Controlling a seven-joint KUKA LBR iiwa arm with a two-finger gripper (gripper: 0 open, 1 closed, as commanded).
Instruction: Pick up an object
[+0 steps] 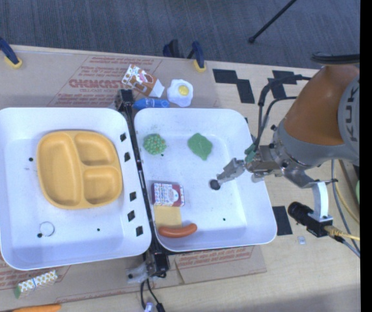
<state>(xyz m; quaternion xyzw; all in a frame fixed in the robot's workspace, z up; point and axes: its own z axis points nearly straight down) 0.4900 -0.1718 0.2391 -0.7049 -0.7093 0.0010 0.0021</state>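
The right bin (254, 203) holds a round green broccoli piece (154, 143), a green leafy piece (200, 145), a red-and-white packet (167, 193), a yellow block (167, 215) and a red sausage (177, 230). My gripper (226, 174) hangs over the right half of this bin, reaching in from the right. It is open, with nothing between its fingers. The leafy piece lies up and to the left of it, and the packet lies to its lower left.
The left bin (4, 174) holds a yellow divided tray (78, 168) and a small clear ring (46, 228). Behind the bins lie a snack packet (137, 78), a blue item (150, 103) and a toy fried egg (181, 91). Blue clamps (7, 51) grip the cardboard.
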